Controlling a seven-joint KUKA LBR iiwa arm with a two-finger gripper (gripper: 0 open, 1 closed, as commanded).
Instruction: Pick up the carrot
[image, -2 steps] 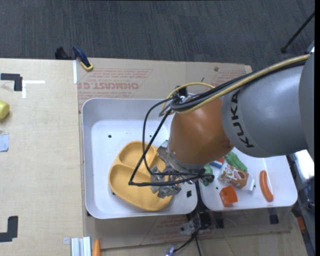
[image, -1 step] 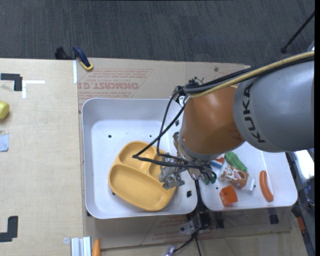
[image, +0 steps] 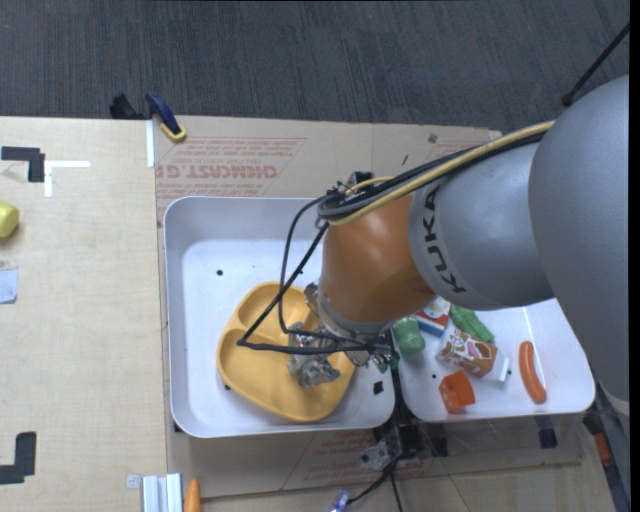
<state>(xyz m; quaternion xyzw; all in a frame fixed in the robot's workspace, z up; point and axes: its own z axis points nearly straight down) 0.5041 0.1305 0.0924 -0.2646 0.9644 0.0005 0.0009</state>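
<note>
Grey arm (image: 560, 200) in from the right, covering most of the right bin's (image: 572, 335) upper part; orange band (image: 375, 260) above the wrist, hanging over the seam between the two bins. Black and yellow cables (image: 292, 250) looped off the wrist, down over the left bin (image: 190, 300). Both bins on a cardboard sheet (image: 230, 165) on the bench (image: 80, 350). In the left bin: yellow plate (image: 250, 350), lower half, near the right wall. Jaws low over the plate's right side, grey metal against yellow; open or closed, cannot tell, and nothing visibly gripped. Carrot (image: 533, 372) in the right bin, near its lower right corner, lying flat and roughly along the bin's right wall, well apart from the jaws and clear of the other items. Left of it in the same bin: red-and-white packet (image: 470, 355), orange block (image: 455, 392) just below the packet, green piece (image: 408, 338) next to the wrist. On the bench, far left edge: small yellow object (image: 6, 220). Blue-and-yellow clip (image: 165, 117) at the cardboard's top left corner.
</note>
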